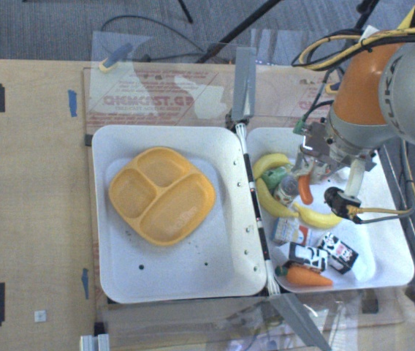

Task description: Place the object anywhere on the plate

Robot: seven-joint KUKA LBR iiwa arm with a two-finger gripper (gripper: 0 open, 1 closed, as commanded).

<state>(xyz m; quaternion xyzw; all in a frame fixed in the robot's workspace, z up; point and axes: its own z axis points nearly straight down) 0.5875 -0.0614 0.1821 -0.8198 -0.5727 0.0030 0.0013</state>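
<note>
An orange plate [161,194] with three compartments lies in the left bin [215,269], with nothing on it. My gripper [308,175] hangs over the upper middle of the right bin [390,262], above a heap of toy food. A small orange-red piece [305,189] sits right under the gripper tip; I cannot tell whether it is held. Around it are two yellow bananas [306,213], a green item [276,175] and a small grey bottle [288,189].
Toward the right bin's front lie a carrot [310,276], two black-and-white boxes [337,251] and a small white carton [288,231]. A raised divider [253,196] separates the bins. A yellow cable [383,211] loops beside the wrist.
</note>
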